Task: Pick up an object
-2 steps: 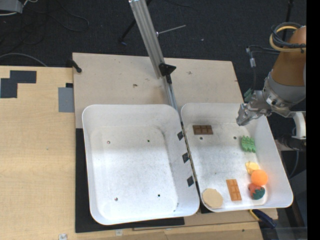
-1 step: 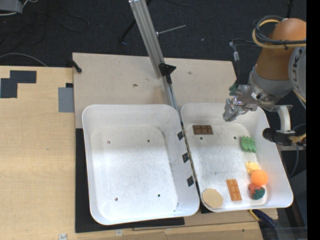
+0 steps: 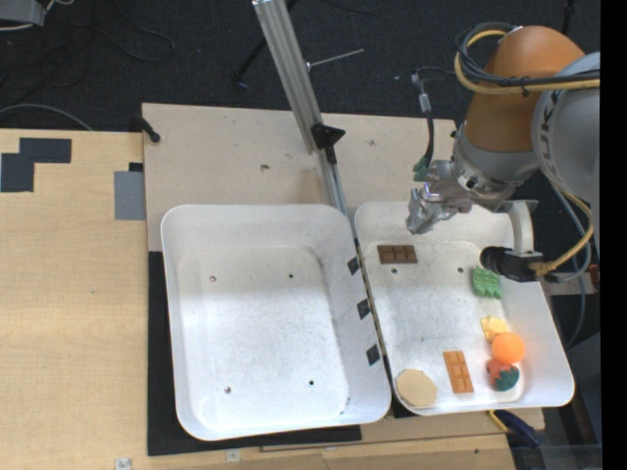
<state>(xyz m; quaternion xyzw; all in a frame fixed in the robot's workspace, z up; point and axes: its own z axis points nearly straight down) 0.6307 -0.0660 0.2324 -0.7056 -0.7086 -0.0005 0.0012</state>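
Observation:
My gripper (image 3: 419, 221) hangs over the far edge of the right bin (image 3: 431, 311), just above and right of a brown chocolate-bar piece (image 3: 397, 255); nothing shows between its fingers. Lying in the same bin are a green toy (image 3: 485, 282), a yellow piece (image 3: 495, 327), an orange ball (image 3: 506, 348), a small red-and-green item (image 3: 504, 375), an orange wafer block (image 3: 458, 371) and a tan round cookie (image 3: 418, 388).
The left bin (image 3: 260, 316) sits beside the right one, with black clips along the shared wall. A slanted aluminium rail (image 3: 299, 91) rises behind the bins. The arm's orange band and grey links fill the upper right.

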